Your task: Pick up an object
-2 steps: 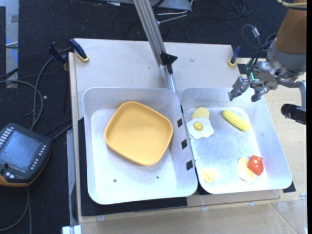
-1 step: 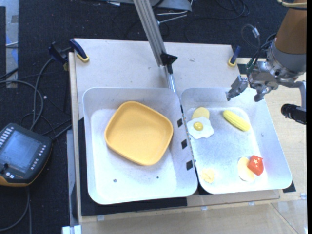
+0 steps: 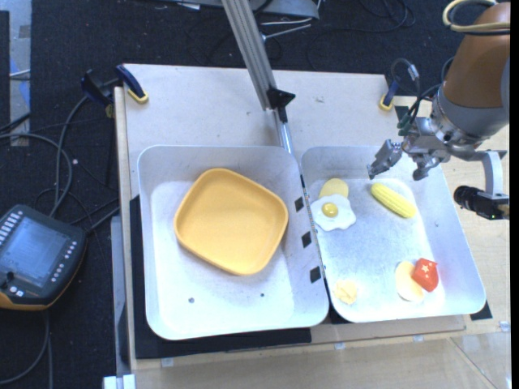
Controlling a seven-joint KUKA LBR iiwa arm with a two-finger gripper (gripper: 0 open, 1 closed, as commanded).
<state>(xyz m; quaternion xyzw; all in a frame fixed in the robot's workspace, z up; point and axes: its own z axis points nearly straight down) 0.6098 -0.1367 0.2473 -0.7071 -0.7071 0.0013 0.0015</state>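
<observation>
The grey arm with its orange band is reaching in from the right, and its pincer [image 3: 403, 162] is hanging over the far right corner of the right bin [image 3: 454, 241], its two fingers spread apart with nothing between them. Just below and toward the front of it, a toy corn cob [image 3: 393, 199] is lying slantwise on the bin floor, close to the fingertips but not touching them. Left of the corn, a toy fried egg [image 3: 333, 212] is resting near the bin's left wall, with a small yellow round piece [image 3: 333, 189] touching its far edge. Nearer the front, a pale yellow lump [image 3: 347, 292] is sitting by the left front corner, and a red tomato-like piece [image 3: 425, 274] is lying against a pale oval piece [image 3: 408, 283] near the right front corner, all well apart from the pincer. In the left bin [image 3: 154, 241], a yellow square plate [image 3: 231, 220] is lying tilted. Both bins are sitting side by side on the light wooden surface [image 3: 203, 104], and a handheld control pendant [image 3: 36, 255] is lying on the dark floor to the left.
</observation>
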